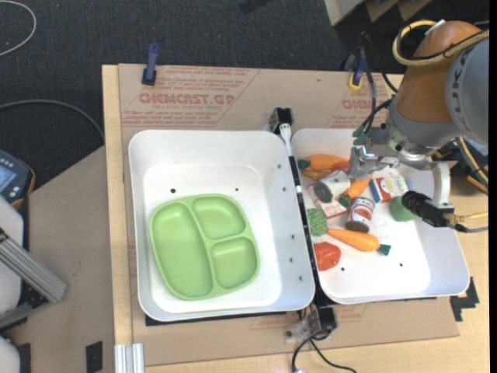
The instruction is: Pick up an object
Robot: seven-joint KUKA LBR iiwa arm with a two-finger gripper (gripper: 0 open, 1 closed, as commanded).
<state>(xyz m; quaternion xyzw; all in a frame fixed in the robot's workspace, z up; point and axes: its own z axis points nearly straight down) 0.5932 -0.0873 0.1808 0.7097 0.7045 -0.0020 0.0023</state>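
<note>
Two shallow white bins are seen side by side on the desk [194, 92], which is covered by a brown board with red lettering. The left bin [147, 208] holds a green divided tray [203, 245], placed toward that bin's near left part and set at a slight slant.

The right bin [435, 274] carries a cluster of small objects, gathered in its left and far half. An orange carrot [353, 238] with a dark green tip lies near the middle of the bin, pointing toward the right edge. A red piece [327, 256] is seen just beside it, nearer the bin's near left corner. A green patterned piece [317, 222] lies against the left wall. A small bottle with a red label [360, 212] stands close above the carrot. A second orange vegetable [326, 162] lies near the bin's far left corner. A green piece [401, 208] rests toward the right side, next to a black part of the arm.

The tool [362, 164] is lowered over the far part of the right bin, above the cluster, with the grey arm and its orange band [435, 84] behind it at the far right corner. Whether the tool is open or closed cannot be told, and no object is seen between its tips.
</note>
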